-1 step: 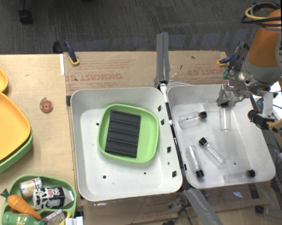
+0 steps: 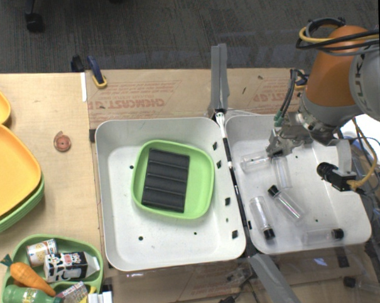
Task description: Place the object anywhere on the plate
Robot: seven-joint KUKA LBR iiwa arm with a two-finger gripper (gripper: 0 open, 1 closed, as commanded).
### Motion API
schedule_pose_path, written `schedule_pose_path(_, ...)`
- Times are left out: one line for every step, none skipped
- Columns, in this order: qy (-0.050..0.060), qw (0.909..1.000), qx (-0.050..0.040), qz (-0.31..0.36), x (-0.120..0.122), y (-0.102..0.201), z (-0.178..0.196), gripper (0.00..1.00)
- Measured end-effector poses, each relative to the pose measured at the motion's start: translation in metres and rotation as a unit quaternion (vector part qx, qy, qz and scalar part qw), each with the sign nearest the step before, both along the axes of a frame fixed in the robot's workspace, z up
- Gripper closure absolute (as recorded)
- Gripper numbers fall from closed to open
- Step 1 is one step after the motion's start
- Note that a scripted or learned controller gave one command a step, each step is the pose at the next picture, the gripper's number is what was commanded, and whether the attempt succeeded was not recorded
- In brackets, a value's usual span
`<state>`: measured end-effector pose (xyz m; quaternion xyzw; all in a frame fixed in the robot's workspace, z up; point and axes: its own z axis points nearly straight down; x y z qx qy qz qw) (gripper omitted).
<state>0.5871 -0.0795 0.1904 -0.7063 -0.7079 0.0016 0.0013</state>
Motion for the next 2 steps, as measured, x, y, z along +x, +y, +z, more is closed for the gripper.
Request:
schedule_pose_path(0.0, 0.9997, -0.0002, 0.026, 0.0006, 0.0817, -0.0001, 1.0)
schedule_pose_path(0.0, 0.9997, -0.0002, 0.026, 0.0007, 0.0814, 0.0, 0.0)
